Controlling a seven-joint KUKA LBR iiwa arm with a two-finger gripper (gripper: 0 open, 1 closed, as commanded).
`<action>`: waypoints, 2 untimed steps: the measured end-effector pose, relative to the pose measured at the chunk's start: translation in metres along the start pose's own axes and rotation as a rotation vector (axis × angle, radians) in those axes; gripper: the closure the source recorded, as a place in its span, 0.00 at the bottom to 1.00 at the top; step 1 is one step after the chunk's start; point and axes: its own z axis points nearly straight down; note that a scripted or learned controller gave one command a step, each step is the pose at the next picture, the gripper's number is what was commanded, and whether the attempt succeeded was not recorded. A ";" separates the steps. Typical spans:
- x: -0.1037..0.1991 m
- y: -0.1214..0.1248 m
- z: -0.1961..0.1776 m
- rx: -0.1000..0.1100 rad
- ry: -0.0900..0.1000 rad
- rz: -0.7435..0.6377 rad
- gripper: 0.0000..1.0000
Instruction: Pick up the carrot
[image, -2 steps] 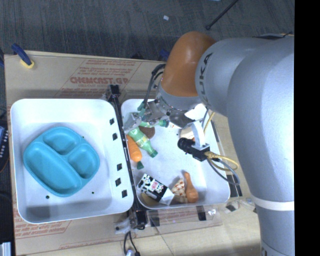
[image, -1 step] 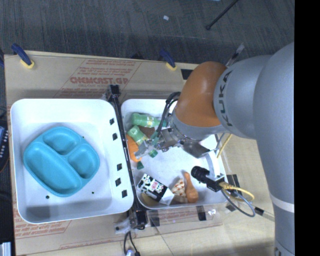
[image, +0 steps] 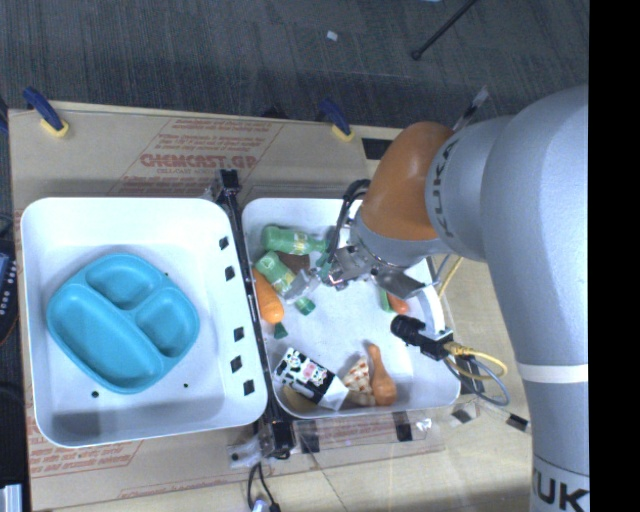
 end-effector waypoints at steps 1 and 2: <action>-0.001 -0.012 0.044 -0.003 -0.002 0.331 0.00; 0.000 -0.012 0.034 0.002 0.002 0.323 1.00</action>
